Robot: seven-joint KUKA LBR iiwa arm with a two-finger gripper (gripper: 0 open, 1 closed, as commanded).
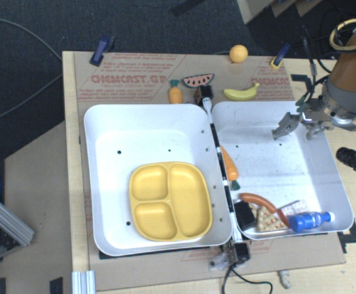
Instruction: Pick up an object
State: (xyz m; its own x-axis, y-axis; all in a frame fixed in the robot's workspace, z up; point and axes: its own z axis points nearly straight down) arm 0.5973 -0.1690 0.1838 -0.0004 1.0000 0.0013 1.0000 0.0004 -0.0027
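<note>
Far to the left of the gripper [297, 126] sits a smooth yellow plastic tray [170, 199] with three compartments. Nearer, below-left of it, lie a tapered carrot [228, 163], a curved sausage [261, 200] and a glossy blue bottle [307, 220]. The fingers are spread apart and hold nothing (no pick made yet).

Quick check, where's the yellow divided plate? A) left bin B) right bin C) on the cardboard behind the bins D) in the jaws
A: the yellow divided plate lies flat in the left bin, while the gripper hangs over the far part of the right bin.
</note>
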